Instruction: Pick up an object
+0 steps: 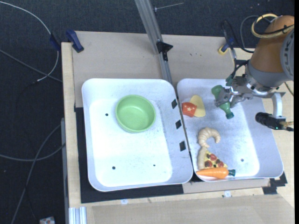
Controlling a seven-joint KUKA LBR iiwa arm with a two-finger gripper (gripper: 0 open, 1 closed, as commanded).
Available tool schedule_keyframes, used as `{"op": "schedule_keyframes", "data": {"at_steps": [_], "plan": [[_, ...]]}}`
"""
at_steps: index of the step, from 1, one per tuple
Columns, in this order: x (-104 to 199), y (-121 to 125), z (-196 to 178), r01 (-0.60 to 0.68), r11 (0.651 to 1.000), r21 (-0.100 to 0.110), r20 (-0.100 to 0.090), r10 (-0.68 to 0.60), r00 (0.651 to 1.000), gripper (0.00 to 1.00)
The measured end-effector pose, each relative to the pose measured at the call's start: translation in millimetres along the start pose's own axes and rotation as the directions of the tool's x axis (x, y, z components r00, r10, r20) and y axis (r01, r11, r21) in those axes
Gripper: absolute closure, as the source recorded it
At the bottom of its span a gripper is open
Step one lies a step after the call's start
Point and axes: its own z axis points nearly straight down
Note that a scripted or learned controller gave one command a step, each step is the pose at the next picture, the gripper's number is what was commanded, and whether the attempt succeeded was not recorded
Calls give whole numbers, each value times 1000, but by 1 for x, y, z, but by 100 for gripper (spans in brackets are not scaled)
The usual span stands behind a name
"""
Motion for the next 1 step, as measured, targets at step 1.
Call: {"op": "schedule_keyframes", "data": {"at_steps": [1], "plan": [[-4,5,-66,2,1000,-1,-1,-2,1000,100]]}}
